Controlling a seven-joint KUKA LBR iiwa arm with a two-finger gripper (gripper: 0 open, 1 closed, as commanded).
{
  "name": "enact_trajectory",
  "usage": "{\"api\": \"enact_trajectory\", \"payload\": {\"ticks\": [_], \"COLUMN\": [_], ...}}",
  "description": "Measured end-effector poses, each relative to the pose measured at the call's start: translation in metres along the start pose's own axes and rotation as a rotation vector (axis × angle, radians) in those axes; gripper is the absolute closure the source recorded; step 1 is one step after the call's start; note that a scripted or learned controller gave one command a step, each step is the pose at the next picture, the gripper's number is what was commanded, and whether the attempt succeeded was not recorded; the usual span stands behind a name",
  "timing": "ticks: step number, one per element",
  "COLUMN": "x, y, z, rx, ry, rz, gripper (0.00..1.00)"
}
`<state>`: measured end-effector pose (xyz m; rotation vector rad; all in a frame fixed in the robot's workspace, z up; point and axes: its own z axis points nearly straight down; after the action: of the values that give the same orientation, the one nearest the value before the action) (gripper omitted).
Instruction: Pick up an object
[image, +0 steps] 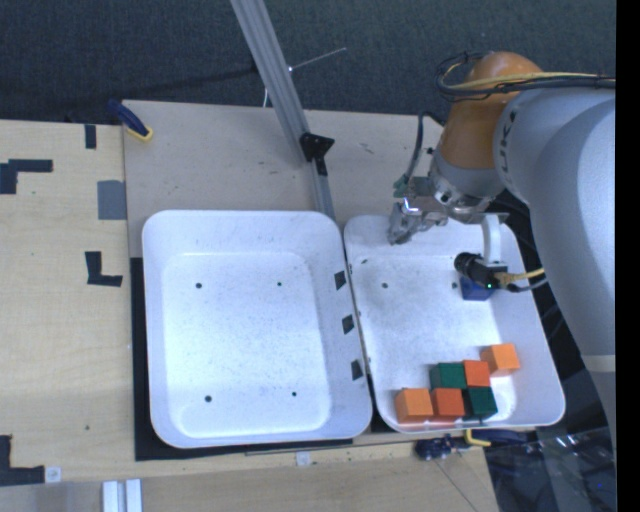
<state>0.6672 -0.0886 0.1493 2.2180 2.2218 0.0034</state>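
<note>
Nearest the camera, at the front edge of the right-hand bin (530, 330), a cluster of small blocks (455, 392) sits tightly together: orange and dark green cubes touching, with one more orange cube (501, 357) just beyond them. The left-hand bin (160, 300) lies beside it on the wooden surface (60, 340). My jaws (404, 222) hang at the far rim of the right bin, well apart from the blocks, which lie toward the camera and slightly to the view's right of me; I cannot tell whether my jaws are spread or closed, and I see nothing between them.
</note>
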Motion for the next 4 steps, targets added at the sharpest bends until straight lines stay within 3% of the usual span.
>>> {"api": "enact_trajectory", "payload": {"ticks": [1, 2, 4], "x": [-0.006, -0.005, 0.103], "y": [0.009, 0.01, 0.01], "z": [-0.056, -0.073, -0.094], "rx": [-0.003, 0.002, 0.003], "ry": [-0.001, 0.0, 0.002], "rz": [0.0, 0.0, -0.006], "gripper": [1.0, 1.0, 1.0]}}
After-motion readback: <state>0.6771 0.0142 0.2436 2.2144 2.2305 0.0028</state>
